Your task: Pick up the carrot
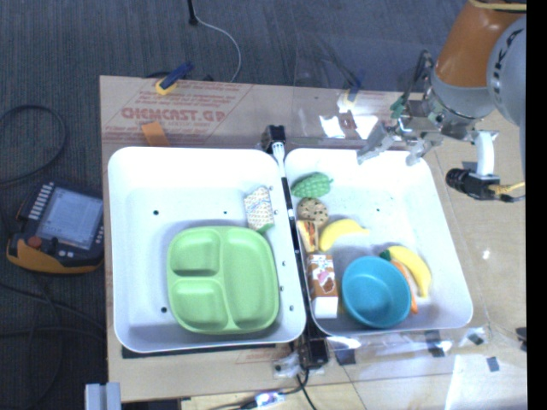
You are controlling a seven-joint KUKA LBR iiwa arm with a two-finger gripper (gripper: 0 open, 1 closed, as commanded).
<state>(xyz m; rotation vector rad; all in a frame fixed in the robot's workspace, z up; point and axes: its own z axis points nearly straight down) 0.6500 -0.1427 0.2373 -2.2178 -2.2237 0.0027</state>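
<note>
The carrot point(414, 298) shows as a thin orange sliver at the right rim of the blue bowl point(374, 291) in the right bin point(444, 229). A yellow banana point(414, 268) lies across most of it, and a bit of green top peeks out near the bowl's upper edge. My gripper point(394, 150) hangs over the far edge of the right bin, well behind the carrot. It is open, with nothing between its fingers.
The right bin also holds a green lumpy item point(312, 184), a cookie point(313, 209), a second banana point(340, 231) and a small snack box point(321, 276). In the left bin point(120, 229) are a green divided plate point(224, 278) and a small packet point(259, 207).
</note>
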